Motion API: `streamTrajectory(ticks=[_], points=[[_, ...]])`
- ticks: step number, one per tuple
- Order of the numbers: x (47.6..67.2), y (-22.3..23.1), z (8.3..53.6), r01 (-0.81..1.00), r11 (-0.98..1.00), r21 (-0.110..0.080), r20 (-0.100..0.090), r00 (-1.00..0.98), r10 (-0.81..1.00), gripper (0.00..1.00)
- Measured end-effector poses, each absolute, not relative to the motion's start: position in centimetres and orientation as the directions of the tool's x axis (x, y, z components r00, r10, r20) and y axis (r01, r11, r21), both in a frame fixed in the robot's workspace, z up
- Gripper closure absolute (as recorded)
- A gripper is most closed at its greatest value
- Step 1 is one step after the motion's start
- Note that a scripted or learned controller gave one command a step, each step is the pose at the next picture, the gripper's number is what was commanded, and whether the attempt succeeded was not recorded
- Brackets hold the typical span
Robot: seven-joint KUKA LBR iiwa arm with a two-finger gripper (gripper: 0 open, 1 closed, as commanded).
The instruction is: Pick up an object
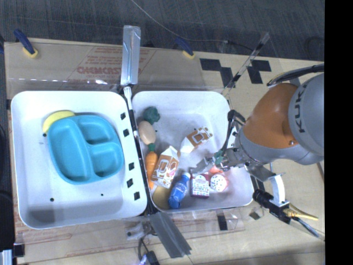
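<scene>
Two white bins sit side by side on the bench, and the arm [281,128] reaches in from the right over the right bin [182,101]. Its gripper [218,160] hangs low near that bin's right wall — whether it is wide or narrow cannot be told from this slant, and nothing can be seen held in it.

Just below the gripper lies a small round white object with red dots [218,184], and touching that on its left a small printed box [199,186]. Further left come a blue bottle [178,190], a tilted orange-and-white carton [165,167], and a carrot [151,163] along the dividing wall. Above the carrot are a beige egg-shaped piece [146,132] and a dark green item [151,114]. A small brown-and-white packet [198,136] lies up and left of the gripper, apart from it.

The left bin [27,164] holds a blue divided tray [85,147] with a yellow object [57,117] partly under its upper left edge.
</scene>
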State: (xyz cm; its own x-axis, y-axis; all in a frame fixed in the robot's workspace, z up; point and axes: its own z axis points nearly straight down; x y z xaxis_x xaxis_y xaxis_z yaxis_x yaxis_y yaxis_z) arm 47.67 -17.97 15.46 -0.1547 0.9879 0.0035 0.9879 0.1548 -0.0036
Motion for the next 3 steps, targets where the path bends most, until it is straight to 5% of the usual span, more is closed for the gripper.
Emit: streamTrajectory(ticks=[1,2,3], points=[[50.4,-19.1,9.3,0.956,0.295,0.000,0.004,-0.295,0.956,0.00],[58.8,-15.1,9.3,0.797,0.604,0.002,-0.002,-0.604,0.797,0.00],[61.0,-13.5,9.2,0.763,0.646,-0.006,0.003,-0.646,0.763,0.00]])
